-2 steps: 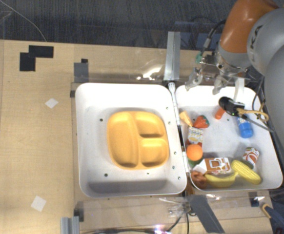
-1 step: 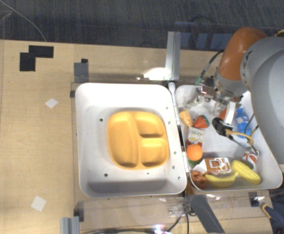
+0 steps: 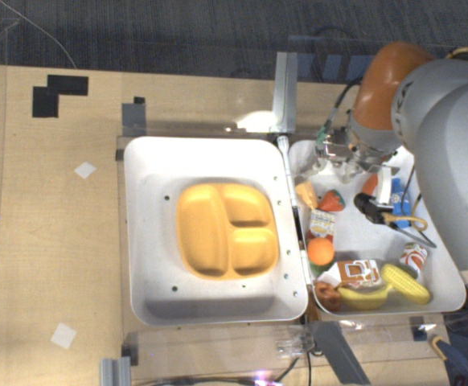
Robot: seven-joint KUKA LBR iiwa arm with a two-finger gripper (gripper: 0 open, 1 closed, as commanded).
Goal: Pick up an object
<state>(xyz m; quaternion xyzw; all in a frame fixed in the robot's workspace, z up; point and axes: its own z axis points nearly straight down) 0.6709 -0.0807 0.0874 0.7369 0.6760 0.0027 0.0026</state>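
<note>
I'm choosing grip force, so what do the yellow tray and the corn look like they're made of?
Yellow tray: likely moulded plastic, matte to satin; its compartments have smooth rounded edges and one even colour. Corn: probably a plastic or rubbery toy, slightly glossy, uniformly bright yellow; too small to tell which.

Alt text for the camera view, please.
The gripper hangs over the far end of the right bin, which holds toy food: a corn cob, banana and orange. The left bin holds a yellow divided tray.
</note>
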